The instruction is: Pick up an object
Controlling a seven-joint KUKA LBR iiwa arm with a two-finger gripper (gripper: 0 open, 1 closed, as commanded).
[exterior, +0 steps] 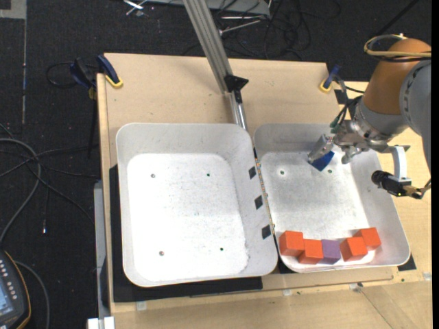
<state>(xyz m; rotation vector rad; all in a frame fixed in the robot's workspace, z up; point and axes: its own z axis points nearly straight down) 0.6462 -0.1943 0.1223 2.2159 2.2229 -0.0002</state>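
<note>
My gripper (325, 153) hangs over the back part of the right bin (343, 197), reaching in from the right. A small blue block (321, 160) sits at its fingertips, held between them above the bin floor. Along the right bin's front wall lies a row of blocks: an orange block (293, 242), a second orange block (313, 251), a purple block (331, 251), and two more orange ones (354, 247) at the right end.
The left bin (182, 201) lies beside the right one, and their rims meet in the middle. A slanted metal pole (209, 36) crosses the bench behind the bins. Clamps sit at the bench's back corners.
</note>
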